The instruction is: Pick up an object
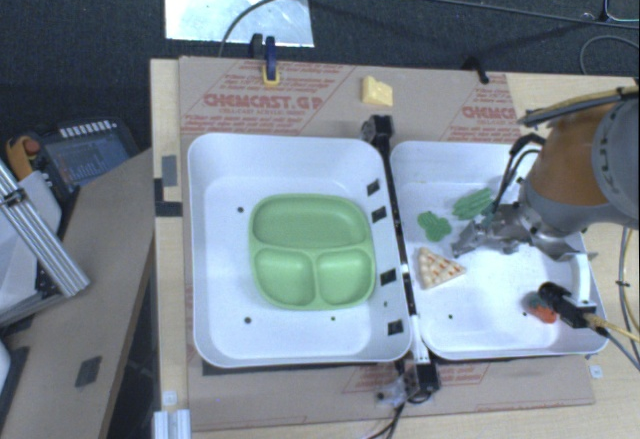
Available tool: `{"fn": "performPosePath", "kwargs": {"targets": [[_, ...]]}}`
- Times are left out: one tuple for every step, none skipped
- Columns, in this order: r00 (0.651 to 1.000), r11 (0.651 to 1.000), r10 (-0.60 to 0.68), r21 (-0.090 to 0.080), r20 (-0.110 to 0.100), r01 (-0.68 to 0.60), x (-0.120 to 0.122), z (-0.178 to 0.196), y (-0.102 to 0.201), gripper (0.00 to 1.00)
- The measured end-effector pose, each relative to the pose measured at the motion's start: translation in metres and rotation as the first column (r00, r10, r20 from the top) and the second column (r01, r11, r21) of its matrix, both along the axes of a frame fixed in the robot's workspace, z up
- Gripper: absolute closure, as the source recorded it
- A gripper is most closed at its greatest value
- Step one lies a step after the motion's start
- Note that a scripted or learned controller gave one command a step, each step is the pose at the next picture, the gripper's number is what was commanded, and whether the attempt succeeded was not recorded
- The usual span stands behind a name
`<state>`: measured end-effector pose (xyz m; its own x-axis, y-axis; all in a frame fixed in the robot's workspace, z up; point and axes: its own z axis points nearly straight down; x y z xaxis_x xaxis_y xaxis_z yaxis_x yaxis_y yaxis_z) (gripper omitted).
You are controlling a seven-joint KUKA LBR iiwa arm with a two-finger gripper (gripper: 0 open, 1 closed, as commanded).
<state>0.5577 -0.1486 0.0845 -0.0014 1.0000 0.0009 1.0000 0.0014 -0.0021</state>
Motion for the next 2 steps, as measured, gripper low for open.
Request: {"fn": "performPosePath", "kwargs": {"targets": [[1.000,1.000,0.000,-0.002,0.005,0.000,0.001,0.013,-0.001,1.00],[1.000,1.000,0.002,-0.002,0.007,-0.002,-0.003,0.060,0.004,1.00]]}}
